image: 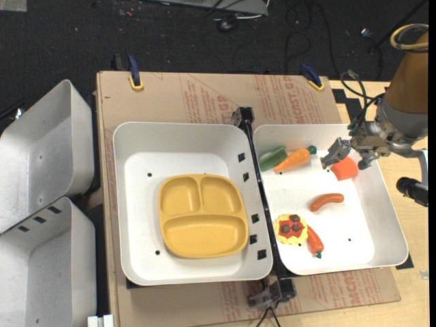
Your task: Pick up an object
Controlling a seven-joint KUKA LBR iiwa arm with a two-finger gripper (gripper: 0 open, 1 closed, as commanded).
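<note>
In the right bin [381, 251] an orange-red block [345, 169] lies near the far right side. My gripper [349, 157] hangs over it, open, with one dark finger [332, 154] on the block's left and the other on its right. The block sits low between the fingers and nothing shows it gripped or raised. To the left lie a green vegetable [271, 157] and a carrot [293, 160], touching each other. A brown sausage [327, 201] rests mid-bin. A small pizza piece [291, 228] and a red pepper [315, 241] lie toward the front.
The left bin [129, 182] holds a yellow divided plate [203, 215]. A black divider [256, 182] with clips runs between the bins. Two more white bins [41, 155] stand off the bench at the left. Cables [361, 94] trail by the arm at the far right.
</note>
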